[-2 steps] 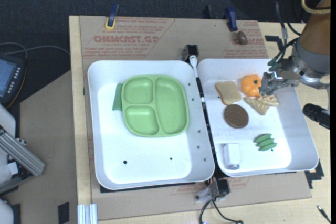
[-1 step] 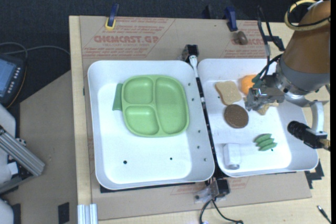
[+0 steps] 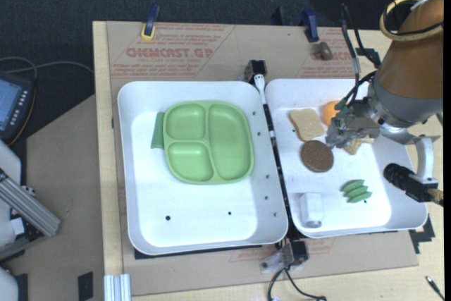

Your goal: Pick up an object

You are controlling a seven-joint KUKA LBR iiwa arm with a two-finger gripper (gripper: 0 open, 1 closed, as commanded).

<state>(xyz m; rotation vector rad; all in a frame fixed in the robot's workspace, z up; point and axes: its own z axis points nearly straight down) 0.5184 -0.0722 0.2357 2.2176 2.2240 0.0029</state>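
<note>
Gripper [image 3: 347,132], its grasp impossible to tell, hangs low among toast [image 3: 307,123], brown disc [image 3: 317,156] and orange piece [image 3: 331,110]; such crowding risks a missed pick.

Green divided plate [image 3: 209,142] in left bin [image 3: 141,208], cardboard-covered bench [image 3: 106,151], blue clamps [image 3: 149,21]

Two shallow white bins sit side by side on the bench: the left bin [image 3: 141,180] and the right bin [image 3: 380,215]. In the left one lies one light green plastic plate with three compartments [image 3: 208,141]. In the right one I count one tan slice of toy bread [image 3: 307,123], one round brown cookie-like disc [image 3: 317,156], one small orange piece [image 3: 330,110], one green leafy pea-pod toy [image 3: 356,190] and one pale translucent cup lying on its side [image 3: 311,208].
</note>
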